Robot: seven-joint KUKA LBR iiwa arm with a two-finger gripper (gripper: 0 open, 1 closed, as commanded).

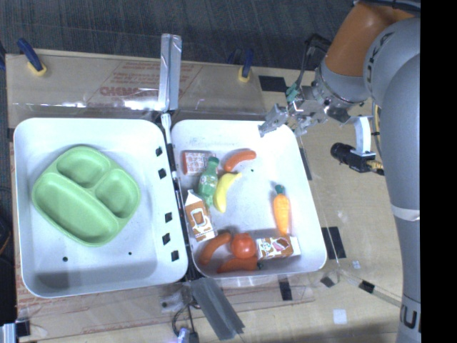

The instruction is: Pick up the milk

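Observation:
The milk [199, 219] is a small white and orange carton with a pitched top, lying near the left wall of the right bin [307, 213]. My gripper [284, 123] hangs over the bin's far right corner, well up and to the right of the milk. Its fingers look open, with nothing between them.
Around the milk lie a green bottle [208, 177], a banana [225, 189], a red box [194, 161], a sausage [239, 158], a carrot [281, 211], a tomato [243, 245] and another carton [275, 247]. The left bin [43, 263] holds a green divided plate [86, 194].

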